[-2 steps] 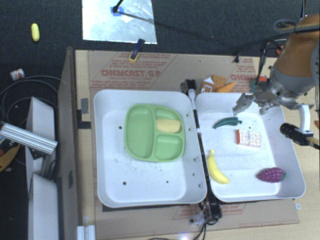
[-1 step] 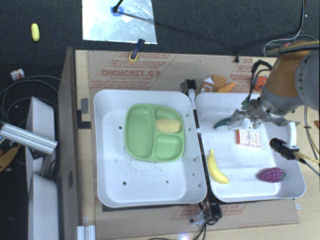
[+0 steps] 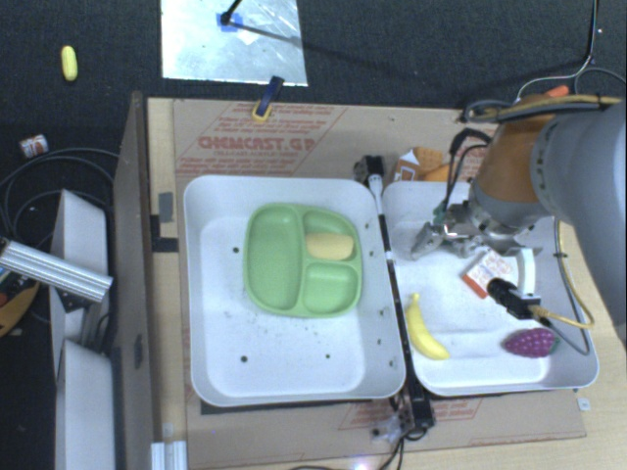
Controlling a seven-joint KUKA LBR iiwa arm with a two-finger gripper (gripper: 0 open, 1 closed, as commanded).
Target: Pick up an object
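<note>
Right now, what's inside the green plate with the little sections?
The green plate sits in the left bin. One yellow, rounded thing lies in its upper right section. The other sections show bare green. Nothing covers the plate.

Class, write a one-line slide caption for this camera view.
Gripper poised over the right bin with banana and grapes; green tray left.
</note>
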